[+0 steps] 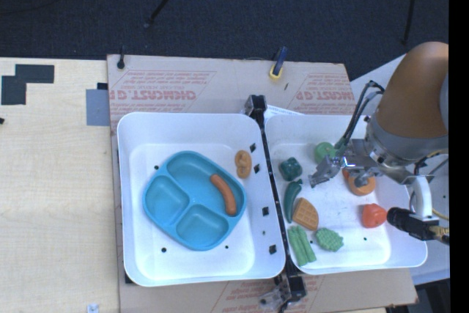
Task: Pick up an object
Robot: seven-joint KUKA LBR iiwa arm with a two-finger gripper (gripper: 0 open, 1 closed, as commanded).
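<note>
Hovering jaws (pixel 323 177) sit just right of green pepper (pixel 291 168).

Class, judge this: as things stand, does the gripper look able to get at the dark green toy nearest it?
Probably yes: the gripper hangs just right of the dark green toy, with bare bin floor between them.
</note>
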